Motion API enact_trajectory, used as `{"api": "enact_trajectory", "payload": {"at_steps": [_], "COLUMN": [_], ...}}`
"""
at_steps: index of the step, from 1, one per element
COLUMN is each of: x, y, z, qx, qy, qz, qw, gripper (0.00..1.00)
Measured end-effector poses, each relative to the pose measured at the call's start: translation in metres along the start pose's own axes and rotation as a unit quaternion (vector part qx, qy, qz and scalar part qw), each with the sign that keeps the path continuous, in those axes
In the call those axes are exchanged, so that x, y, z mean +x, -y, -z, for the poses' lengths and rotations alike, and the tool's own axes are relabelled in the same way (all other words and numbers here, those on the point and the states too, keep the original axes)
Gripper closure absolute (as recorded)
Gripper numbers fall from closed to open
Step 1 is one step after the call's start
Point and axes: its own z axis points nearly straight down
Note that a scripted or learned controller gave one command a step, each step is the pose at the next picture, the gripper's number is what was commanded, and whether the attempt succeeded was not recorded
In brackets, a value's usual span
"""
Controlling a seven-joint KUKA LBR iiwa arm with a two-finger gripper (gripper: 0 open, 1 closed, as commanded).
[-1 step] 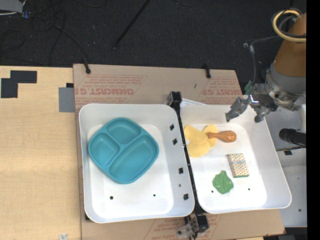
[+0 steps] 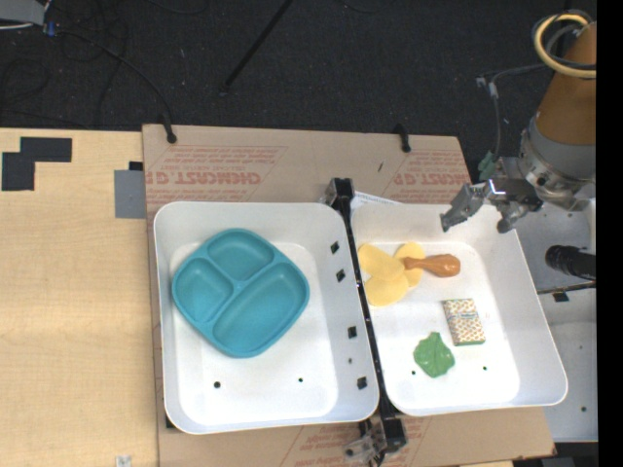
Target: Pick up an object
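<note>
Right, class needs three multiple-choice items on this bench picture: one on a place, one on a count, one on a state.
1. Where does the teal divided plate lie?
A. left bin
B. right bin
C. on the cardboard

2. How many things lie in the right bin?
A. two
B. four
C. six

3. The hand is
A. gripping the green piece
B. above the right bin's far edge, holding nothing
C. resting on the plate

Answers: 1 A, the plate sits in the left bin. 2 B, yellow piece, orange-brown piece, patterned block, green piece. 3 B, nothing sits between its fingers.
</note>
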Motion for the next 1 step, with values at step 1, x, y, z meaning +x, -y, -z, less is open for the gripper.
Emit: {"api": "enact_trajectory", "payload": {"at_steps": [1], "x": [0.0043], "y": [0.0103], "z": [-0.0563], "qx": [0.003], "qy": [0.0], "qz": [0.0], "qw": [1.0], "gripper": [0.0]}}
